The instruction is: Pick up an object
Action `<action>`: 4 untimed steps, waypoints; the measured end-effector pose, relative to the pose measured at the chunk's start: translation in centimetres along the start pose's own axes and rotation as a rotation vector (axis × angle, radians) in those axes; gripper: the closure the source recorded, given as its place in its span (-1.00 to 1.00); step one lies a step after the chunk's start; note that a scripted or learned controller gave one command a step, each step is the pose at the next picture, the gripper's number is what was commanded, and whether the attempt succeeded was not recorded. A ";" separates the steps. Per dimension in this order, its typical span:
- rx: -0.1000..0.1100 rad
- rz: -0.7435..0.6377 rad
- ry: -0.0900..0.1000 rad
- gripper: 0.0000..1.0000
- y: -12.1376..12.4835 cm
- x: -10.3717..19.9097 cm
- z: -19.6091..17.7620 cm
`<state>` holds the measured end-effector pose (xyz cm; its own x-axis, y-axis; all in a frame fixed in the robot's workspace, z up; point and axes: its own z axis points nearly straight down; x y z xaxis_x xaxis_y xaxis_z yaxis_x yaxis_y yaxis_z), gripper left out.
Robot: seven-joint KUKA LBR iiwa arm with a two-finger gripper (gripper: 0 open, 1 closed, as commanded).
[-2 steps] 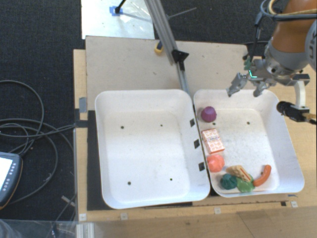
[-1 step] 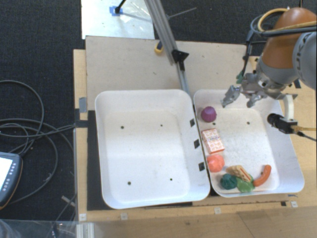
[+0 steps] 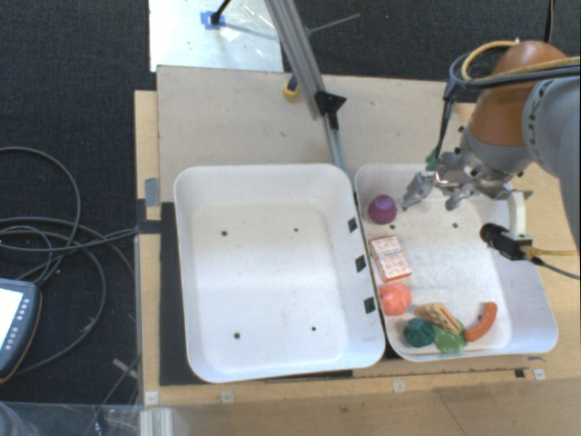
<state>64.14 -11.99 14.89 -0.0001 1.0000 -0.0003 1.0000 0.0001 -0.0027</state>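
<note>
Camera view is showing the arm reaching in from the right, with its pincer hanging over the upper part of the right bin. How wide the pincer is standing cannot be told from this slant, and nothing is showing in its grip, so the pick is looking not yet done. Every candidate is lying in the right bin: a purple ball near the upper left corner, just beside the pincer and apart from it; a small red-and-white box below the ball; an orange ball below the box; and, along the lower edge, a dark green lump, a tan piece, a bright green piece and a red sausage-shaped thing crowding close together. The left bin is sitting alongside on the surface. Judging by nearness, the purple ball is seeming the likeliest target; descending, closing and lifting are all remaining.
</note>
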 end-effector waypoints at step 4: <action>-0.012 -0.005 -0.001 1.00 0.5 0.2 -7.3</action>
<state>64.69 -11.79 22.15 -0.0049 1.0000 -0.0018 0.9999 0.0049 0.0096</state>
